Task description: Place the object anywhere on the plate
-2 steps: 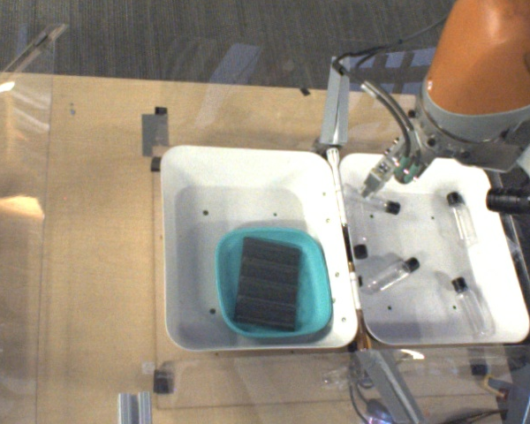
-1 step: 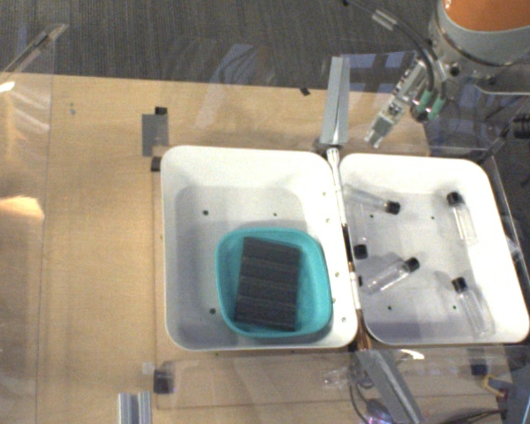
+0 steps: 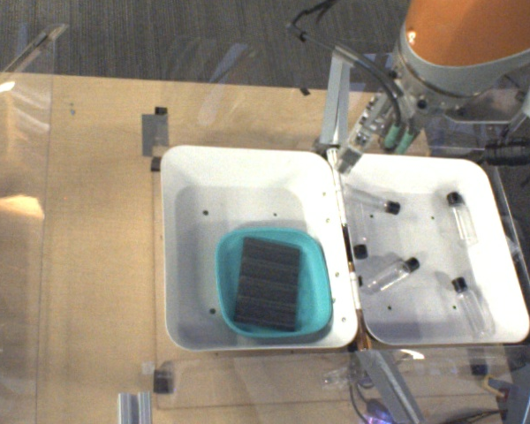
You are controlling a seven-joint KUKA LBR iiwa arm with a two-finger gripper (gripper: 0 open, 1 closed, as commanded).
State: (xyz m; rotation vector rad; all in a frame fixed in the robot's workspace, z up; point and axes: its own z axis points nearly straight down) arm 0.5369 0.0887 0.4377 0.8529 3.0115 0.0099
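The hand (image 3: 346, 155) is hovering at the upper middle, its state unclear; the teal square plate (image 3: 271, 281) is waiting, carrying a dark ribbed block (image 3: 267, 283).

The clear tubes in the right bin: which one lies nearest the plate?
The tube near the bin's middle, black cap pointing up-right; the others lie farther from the teal plate.

Dark grey carpet floor (image 3: 159, 16) behind a wooden bench (image 3: 71, 237) (glare patches).

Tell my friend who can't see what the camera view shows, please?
A teal plate holding a dark ridged block sits in the left white bin. The right white bin holds several small clear vials with black caps, and the robot arm hangs above the bins' far edge.
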